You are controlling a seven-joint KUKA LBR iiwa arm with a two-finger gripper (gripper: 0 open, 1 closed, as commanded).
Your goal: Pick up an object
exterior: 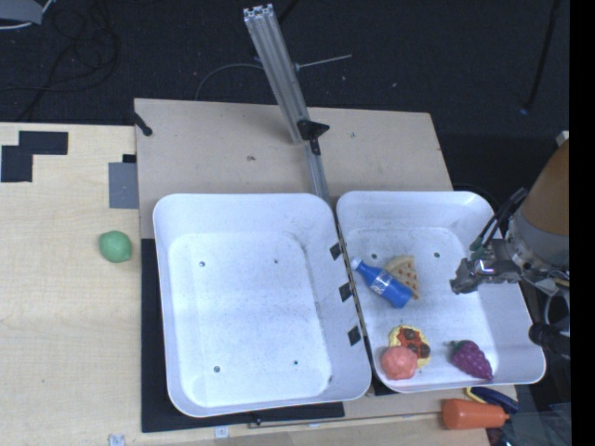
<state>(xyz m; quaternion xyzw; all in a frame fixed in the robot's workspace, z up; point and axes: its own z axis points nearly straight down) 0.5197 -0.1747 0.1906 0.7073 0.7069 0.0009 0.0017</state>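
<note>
Bench, two white bins: right bin (437, 214) holds blue bottle (382, 284), waffle (404, 271), peach (400, 362), grapes (471, 359); gripper (465, 282) above its right side, claw state indiscernible.

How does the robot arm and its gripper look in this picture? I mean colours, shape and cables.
The arm enters from the right as a rounded body with an orange-brown band. Dark cables curve from it down to the gripper, a small grey metallic piece, blurred, over the right bin.
</note>
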